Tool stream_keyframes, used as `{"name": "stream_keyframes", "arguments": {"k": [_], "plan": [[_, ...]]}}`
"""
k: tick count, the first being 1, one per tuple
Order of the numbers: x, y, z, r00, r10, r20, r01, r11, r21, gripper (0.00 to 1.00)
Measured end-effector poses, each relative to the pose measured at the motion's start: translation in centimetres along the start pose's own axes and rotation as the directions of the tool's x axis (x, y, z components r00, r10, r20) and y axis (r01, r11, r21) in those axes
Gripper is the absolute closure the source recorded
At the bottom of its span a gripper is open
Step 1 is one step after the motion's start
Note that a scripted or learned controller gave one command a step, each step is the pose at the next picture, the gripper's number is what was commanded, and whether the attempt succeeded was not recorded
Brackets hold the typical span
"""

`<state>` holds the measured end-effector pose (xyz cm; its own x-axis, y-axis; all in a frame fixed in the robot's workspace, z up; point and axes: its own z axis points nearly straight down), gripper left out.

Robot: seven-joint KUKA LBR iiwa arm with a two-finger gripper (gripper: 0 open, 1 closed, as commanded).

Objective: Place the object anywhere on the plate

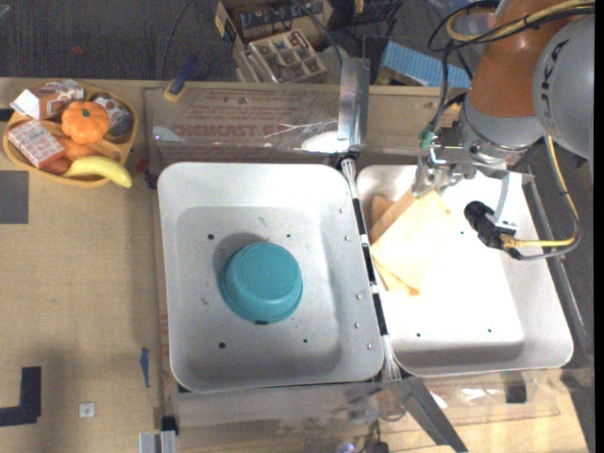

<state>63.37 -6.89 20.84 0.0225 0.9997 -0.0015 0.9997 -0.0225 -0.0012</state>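
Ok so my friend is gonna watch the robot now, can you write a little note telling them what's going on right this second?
Gripper: over the top left corner of the right bin, at the upper edge of the yellow sheet. I cannot tell if it is open or shut, or whether it has the sheet.
Yellow sheet: in the right bin, leaning against the left wall.
Teal plate: upside-down-looking, in the middle of the left bin, nothing on it.
Done: nothing placed yet.
Left: get the sheet, carry it over the divider, set it on the plate.

Arm [543, 55] cropped at right edge.
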Motion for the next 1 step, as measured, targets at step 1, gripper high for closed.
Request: {"name": "stream_keyframes", "arguments": {"k": [1], "plan": [[0.00, 0.08, -1.59, 1.000, -0.001, 0.000, 0.001, 1.000, -0.002, 1.00]]}}
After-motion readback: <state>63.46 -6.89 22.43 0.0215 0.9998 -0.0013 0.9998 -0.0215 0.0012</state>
